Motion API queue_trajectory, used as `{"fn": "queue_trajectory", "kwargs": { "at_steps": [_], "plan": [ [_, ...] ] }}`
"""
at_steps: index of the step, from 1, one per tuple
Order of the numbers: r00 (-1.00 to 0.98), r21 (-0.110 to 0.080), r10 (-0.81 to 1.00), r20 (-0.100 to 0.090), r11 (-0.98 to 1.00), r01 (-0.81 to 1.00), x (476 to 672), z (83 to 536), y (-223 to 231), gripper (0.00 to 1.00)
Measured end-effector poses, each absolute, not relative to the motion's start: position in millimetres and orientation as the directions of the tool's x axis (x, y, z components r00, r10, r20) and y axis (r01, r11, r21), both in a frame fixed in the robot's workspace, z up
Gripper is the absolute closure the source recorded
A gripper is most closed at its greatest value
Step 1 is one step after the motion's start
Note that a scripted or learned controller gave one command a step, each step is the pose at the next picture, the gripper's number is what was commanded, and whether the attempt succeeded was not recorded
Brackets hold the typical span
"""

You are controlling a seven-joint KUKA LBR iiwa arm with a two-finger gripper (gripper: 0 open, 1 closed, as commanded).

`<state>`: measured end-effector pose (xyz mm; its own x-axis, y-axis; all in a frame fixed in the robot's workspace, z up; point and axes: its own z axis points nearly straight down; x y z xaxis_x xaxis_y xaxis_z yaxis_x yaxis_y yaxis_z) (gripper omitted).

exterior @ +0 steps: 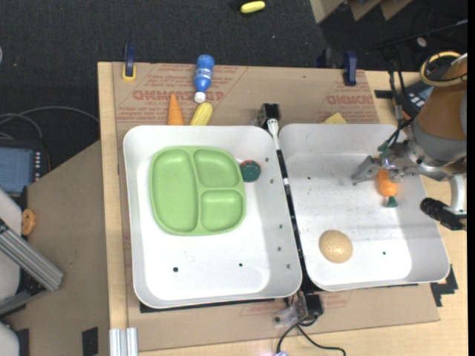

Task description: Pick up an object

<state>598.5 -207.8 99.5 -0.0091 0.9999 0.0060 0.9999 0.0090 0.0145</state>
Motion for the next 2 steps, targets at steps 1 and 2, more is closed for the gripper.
{"fn": "queue_trajectory", "kwargs": {
  "at_steps": [1, 2],
  "plan": [
    [-0.005, 0.021, 1.000, -0.007, 0.006, 1.000, 598.4, 110, -214, 1.00],
    [-0.004, -0.003, 1.000, 0.004, 0.004, 1.000, 531.5, 181, -148, 1.00]
  ]
}}
